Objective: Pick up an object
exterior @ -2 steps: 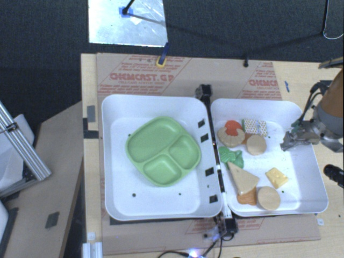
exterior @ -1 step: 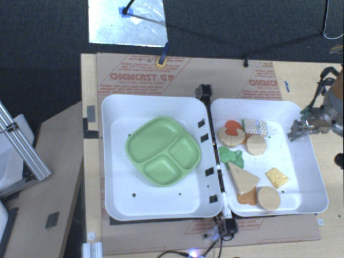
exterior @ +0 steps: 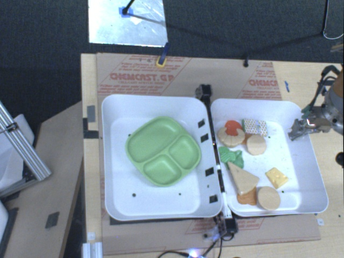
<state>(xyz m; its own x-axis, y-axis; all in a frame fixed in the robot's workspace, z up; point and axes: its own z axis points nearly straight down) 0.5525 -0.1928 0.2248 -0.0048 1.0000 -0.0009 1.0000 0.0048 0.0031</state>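
Note:
The right bin (exterior: 307, 168) holds several toy food pieces: a red tomato (exterior: 233, 127) on a tan cookie (exterior: 231, 138), a patterned block (exterior: 255, 126), a round beige piece (exterior: 256, 144), a green leafy piece (exterior: 230, 156), a tan wedge (exterior: 242, 179), a yellow cheese piece (exterior: 276, 177), an orange piece (exterior: 246, 198) and a round tan disc (exterior: 269, 198). My gripper (exterior: 299, 129) hovers at the right bin's upper right edge, off to the right of the food pieces, with nothing seen between its fingers.
The left bin (exterior: 115, 144) holds a green divided plate (exterior: 163, 151). A black divider with clips (exterior: 212, 155) runs between the bins. A shiny sheet (exterior: 128, 15) lies at the back, and a metal frame (exterior: 21, 149) stands at the left.

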